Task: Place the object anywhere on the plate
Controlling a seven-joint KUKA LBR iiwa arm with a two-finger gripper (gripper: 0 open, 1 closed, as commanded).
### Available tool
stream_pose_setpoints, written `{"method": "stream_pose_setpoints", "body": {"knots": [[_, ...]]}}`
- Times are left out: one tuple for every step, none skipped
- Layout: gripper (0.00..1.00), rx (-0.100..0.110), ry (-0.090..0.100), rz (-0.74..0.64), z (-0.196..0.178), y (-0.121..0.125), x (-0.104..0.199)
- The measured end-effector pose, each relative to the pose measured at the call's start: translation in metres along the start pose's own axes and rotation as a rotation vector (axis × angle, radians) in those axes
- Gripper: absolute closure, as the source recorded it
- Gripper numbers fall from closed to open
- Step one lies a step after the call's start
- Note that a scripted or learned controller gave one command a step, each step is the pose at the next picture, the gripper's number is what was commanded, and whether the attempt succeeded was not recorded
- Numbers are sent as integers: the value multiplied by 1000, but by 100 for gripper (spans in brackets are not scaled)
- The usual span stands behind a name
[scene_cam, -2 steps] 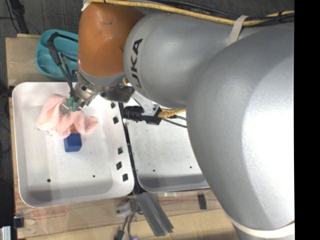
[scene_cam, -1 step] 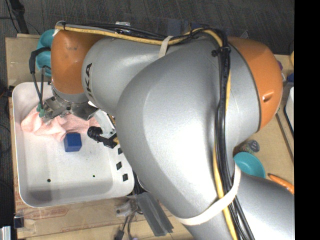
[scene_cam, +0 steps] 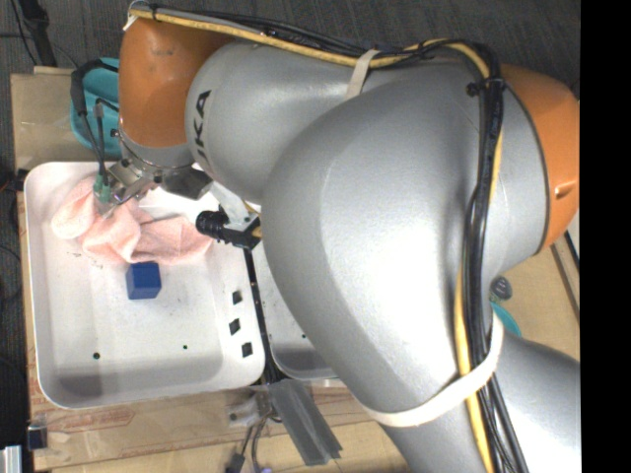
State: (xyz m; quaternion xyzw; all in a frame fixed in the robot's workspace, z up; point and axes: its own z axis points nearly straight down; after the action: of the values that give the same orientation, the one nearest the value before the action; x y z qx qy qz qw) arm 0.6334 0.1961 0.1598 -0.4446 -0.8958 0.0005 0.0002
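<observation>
The big grey arm (scene_cam: 394, 235) reaches over the left bin (scene_cam: 59, 363). Its gripper (scene_cam: 110, 190) sits down on a pink cloth (scene_cam: 138, 233) at the bin's back. The cloth is bunched up and stretches left to right. A small blue block (scene_cam: 144, 281) lies just in front of it.

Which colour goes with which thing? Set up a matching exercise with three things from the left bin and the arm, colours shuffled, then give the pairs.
Things:
1. block
2. cloth
3. band above the wrist

Colours:
A. orange
B. blue
C. pink

Pairs: 1-B, 2-C, 3-A. The block lies on the floor of the left bin, just in front of the crumpled cloth; the gripper hangs over the cloth's far edge.
</observation>
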Motion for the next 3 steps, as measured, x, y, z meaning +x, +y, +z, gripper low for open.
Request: {"method": "stream_pose_setpoints", "body": {"knots": [[100,0,0,35,-31,-2,-35],[100,2,1,-5,38,-50,-51],[100,-1,-1,-54,5,-110,-18]]}}
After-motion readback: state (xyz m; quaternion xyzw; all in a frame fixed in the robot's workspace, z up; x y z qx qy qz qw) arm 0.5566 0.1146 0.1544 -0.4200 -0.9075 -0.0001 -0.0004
